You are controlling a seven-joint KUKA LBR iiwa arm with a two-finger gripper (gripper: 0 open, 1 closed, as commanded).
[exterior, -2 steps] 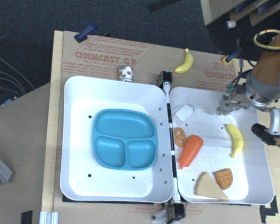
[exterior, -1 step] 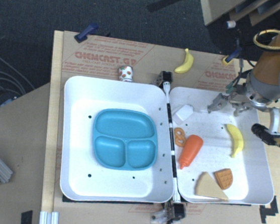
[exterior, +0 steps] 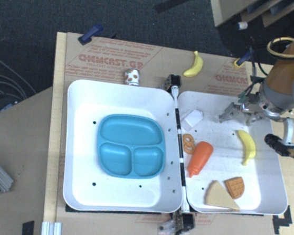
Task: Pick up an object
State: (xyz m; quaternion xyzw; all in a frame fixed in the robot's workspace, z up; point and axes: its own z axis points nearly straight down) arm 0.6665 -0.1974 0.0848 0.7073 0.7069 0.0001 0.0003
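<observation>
The right bin (exterior: 273, 172) holds a yellow banana (exterior: 247, 146), an orange carrot (exterior: 200, 158), a small pretzel (exterior: 188, 143), a white block (exterior: 192, 118), a tan wedge (exterior: 218, 195) and a brown ridged piece (exterior: 234, 187). My gripper (exterior: 239, 115) hangs over the bin's far side, above and a little left of the banana's upper end. Its fingers are spread open, with nothing between them. The white block lies to its left.
In the left bin (exterior: 76, 132) lies a blue divided plate (exterior: 131, 145). On the bench behind the bins are a second banana (exterior: 194, 66), a small spotted object (exterior: 132, 76) and a blue clip (exterior: 89, 34). A black divider (exterior: 179, 139) runs between the bins.
</observation>
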